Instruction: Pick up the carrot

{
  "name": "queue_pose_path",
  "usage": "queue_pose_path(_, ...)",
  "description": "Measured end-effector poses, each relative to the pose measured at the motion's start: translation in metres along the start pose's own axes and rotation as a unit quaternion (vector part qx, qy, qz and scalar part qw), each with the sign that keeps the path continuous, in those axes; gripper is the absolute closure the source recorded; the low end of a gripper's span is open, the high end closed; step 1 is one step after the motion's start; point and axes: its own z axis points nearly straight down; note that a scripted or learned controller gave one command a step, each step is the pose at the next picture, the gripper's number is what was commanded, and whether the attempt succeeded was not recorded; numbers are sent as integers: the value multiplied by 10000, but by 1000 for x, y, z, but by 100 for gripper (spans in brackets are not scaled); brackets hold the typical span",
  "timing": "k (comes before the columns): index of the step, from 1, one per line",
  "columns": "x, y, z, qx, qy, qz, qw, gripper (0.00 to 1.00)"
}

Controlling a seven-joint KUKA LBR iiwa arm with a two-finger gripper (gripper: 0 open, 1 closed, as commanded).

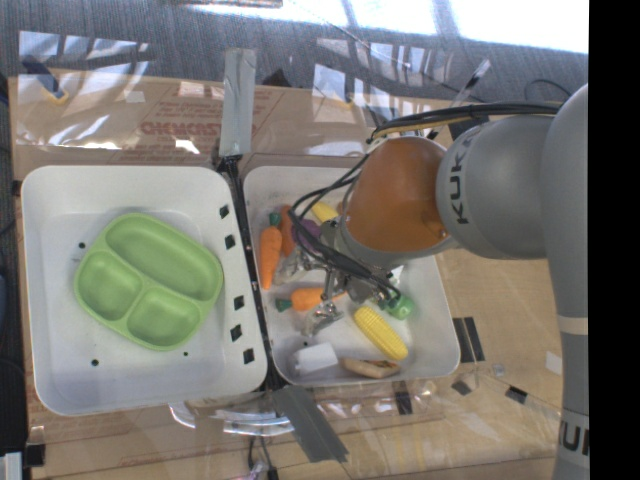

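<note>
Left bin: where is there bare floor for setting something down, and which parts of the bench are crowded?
Left bin: bare floor rings the green divided plate, widest along its near and far walls. Right bin: crowded with carrot, corn, other toys, and the gripper.

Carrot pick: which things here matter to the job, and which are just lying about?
Job:
carrot, at the right bin's left wall
gripper, low among the toys
right bin

Lying about:
corn cob
white block
green divided plate in the left bin
</note>
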Motion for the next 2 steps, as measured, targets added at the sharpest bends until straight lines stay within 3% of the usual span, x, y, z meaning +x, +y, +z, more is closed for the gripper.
queue_pose_path(2, 2, 8, 1, -10, 16, -343, 9994, 0)
